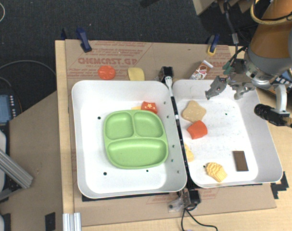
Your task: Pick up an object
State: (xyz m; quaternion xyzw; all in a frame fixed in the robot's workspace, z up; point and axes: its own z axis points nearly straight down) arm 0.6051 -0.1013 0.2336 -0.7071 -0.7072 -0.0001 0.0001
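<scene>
white bin (261, 143), orange-red block (197, 129), tan wedge (193, 111)

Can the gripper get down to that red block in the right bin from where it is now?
Probably yes. The gripper hangs over the far end of the right bin, and the red block lies uncovered nearer the camera. The tan piece touches or nearly touches it, which could crowd one finger.

The bench (114, 59) is a tan board with red lettering at its far left. Two white bins sit side by side on it, the left bin (88, 143) touching the right bin (261, 143). Beyond them lie an orange disc (107, 72), a pale yellow piece (135, 74) and a small wrapper (200, 71)
</scene>
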